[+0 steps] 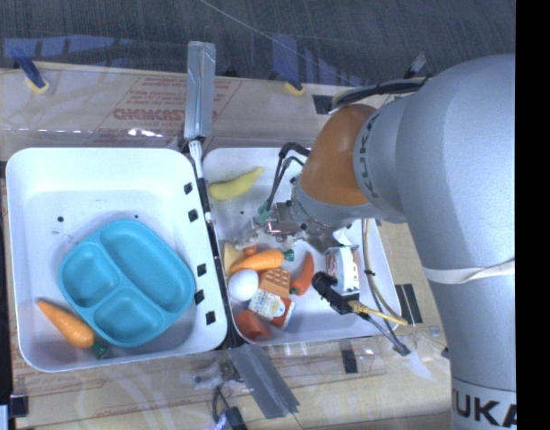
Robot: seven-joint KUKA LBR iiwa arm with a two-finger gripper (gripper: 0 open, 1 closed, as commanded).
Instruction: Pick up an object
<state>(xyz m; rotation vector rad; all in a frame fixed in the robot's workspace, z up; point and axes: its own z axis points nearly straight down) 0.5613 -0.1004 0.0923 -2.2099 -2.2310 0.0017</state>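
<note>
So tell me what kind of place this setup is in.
Most likely a robotics lab test bench for pick-up trials: a KUKA arm reaches over two white bins, which hold toy food such as a banana and a blue divided plate.
</note>
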